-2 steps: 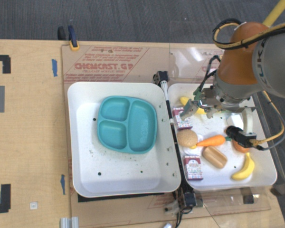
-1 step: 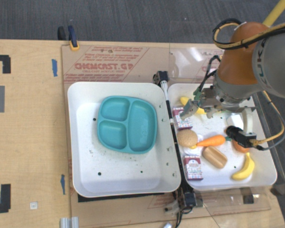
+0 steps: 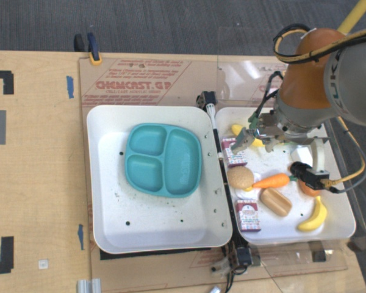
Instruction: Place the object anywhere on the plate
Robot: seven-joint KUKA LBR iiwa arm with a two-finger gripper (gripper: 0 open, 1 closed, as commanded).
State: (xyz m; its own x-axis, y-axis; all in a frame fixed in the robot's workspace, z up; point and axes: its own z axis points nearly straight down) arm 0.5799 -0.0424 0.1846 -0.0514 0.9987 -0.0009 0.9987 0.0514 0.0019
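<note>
This is a robotics lab set up for testing. A plywood worktop (image 3: 36, 163) stands on grey carpet (image 3: 171, 11) across the top of the frame, marked with black tape corners (image 3: 3, 81) at the left edge and blue tape strips (image 3: 69, 86). A clamp (image 3: 94, 47) pins a printed cardboard sheet (image 3: 140, 81) under two white bins (image 3: 110, 182). Toy food, such as a plastic banana (image 3: 313, 217), lies at lower right, and cables (image 3: 293, 38) loop off the grey-and-orange arm (image 3: 314, 66) at upper right.

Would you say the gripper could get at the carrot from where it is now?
Probably yes: the carrot lies uncovered in the right bin, just below the gripper, though a round bun touches its tip.
</note>
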